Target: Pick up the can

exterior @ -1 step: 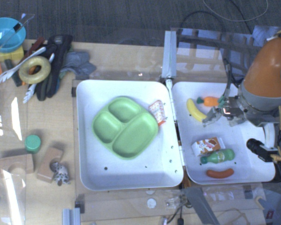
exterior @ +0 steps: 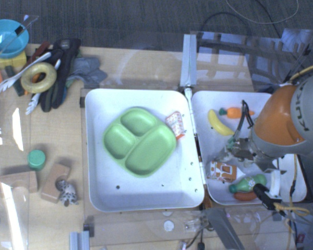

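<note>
Two shallow white bins side by side on a pale wooden bench (exterior: 135, 72). In the left bin (exterior: 94, 155), a green divided plate (exterior: 140, 141) with a small red-and-white packet (exterior: 176, 124) just beside its far right edge.

In the right bin (exterior: 208, 103), at the far end, a toy banana (exterior: 219, 122) and a toy carrot (exterior: 233, 112) close together. Nearer, by the bin's left wall, the can (exterior: 223, 172), orange and white, lying on the bin floor. Just right of it, green and red toy vegetables (exterior: 246, 186).

Reaching in from the right, the grey arm (exterior: 281, 124) with its orange band, over the right bin. Gripper (exterior: 236, 149) low in the bin, just beyond the can on its far right side; open or closed, impossible to tell, and no can visibly held.

On the bench left of the bins, a blue bowl (exterior: 8, 36), a yellow ring (exterior: 39, 77) and wooden blocks (exterior: 55, 181).
</note>
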